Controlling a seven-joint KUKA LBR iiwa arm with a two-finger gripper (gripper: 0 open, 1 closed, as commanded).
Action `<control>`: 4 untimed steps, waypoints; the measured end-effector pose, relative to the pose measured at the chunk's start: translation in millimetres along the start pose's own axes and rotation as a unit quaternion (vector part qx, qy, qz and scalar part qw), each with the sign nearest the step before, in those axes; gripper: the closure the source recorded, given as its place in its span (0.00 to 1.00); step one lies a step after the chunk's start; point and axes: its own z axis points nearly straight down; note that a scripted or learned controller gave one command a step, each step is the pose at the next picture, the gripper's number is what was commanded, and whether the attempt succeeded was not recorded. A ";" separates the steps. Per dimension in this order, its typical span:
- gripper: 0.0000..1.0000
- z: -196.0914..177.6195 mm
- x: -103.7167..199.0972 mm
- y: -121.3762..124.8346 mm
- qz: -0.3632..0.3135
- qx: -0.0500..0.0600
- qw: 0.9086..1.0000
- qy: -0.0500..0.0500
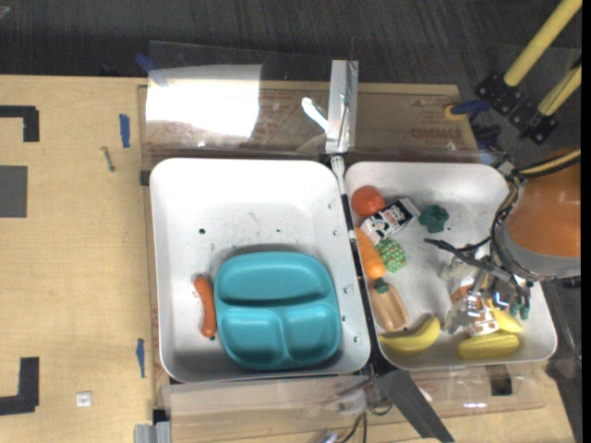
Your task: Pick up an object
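My gripper point(477, 308) hangs low in the right bin point(462, 190), near its front right corner. It sits just above a yellow fruit point(488, 344) and to the right of a banana point(413, 336). A small colourful object lies under the gripper, partly hidden by it. Further left in this bin lie a tan bread stick point(388, 308), an orange carrot point(370, 257), a green bunch of grapes point(394, 257), a small milk carton point(389, 219), a red-orange ball point(367, 198) and a dark green piece point(433, 217).
The left bin point(185, 185) holds a teal divided plate point(277, 321) and an orange sausage point(207, 305) beside it. The arm's orange band point(552, 221) overhangs the right bin's right rim. Yellow bars point(545, 28) stand at the back right.
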 end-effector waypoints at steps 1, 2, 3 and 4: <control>0.00 -0.9 19.0 -10.3 -0.008 -0.002 1.000 -0.005; 0.00 0.1 -49.8 -8.5 0.001 -0.001 1.000 -0.003; 0.00 0.2 -3.0 2.0 0.018 -0.001 1.000 0.000; 0.00 -0.4 22.4 -5.1 0.014 -0.001 1.000 -0.002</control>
